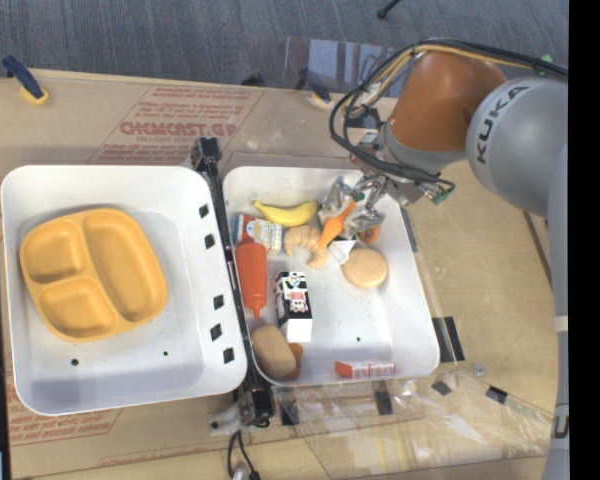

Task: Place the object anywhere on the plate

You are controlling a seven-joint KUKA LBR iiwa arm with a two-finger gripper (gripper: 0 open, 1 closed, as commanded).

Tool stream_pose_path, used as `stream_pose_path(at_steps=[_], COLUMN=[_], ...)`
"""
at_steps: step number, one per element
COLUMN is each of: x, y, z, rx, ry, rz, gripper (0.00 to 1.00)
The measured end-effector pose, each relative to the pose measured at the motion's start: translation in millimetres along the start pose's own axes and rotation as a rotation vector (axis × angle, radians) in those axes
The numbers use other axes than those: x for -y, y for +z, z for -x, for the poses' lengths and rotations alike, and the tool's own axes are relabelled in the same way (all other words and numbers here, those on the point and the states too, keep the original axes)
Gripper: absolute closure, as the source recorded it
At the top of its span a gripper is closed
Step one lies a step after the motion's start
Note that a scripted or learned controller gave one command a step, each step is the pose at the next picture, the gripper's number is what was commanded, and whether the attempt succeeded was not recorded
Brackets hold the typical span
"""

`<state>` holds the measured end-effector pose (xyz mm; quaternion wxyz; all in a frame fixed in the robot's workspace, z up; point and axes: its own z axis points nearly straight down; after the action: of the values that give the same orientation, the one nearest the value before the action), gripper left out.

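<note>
Yellow plate (90, 273), left bin: bare. Gripper (355, 206) low over right bin's carrot (333, 230); jaws' state indiscernible. Transfer not yet made.

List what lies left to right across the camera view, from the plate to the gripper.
Yellow plate → red bottle → milk carton → round bun → gripper, which sits over the right bin's far end.

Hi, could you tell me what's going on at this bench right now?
The arm reaches in over the right bin, its gripper low among the toy food near the carrot and banana. Whether it holds anything can't be told. The yellow plate sits in the left bin with nothing placed on it yet.
</note>
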<state>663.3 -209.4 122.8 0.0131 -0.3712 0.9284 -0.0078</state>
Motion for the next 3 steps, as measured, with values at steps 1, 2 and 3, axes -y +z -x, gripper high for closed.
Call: stream_pose_path(at_steps=[1,2,3], x=[-5.3,-2.7,2.3], y=[-115.5,-5.1,-171.0], z=[-6.3,-2.9,1.4], rx=[-0.01,-0.013,-0.009], ry=[0.081,0.015,0.012], rz=[0.007,0.021,0.006], gripper=[1.0,1.0,1.0])
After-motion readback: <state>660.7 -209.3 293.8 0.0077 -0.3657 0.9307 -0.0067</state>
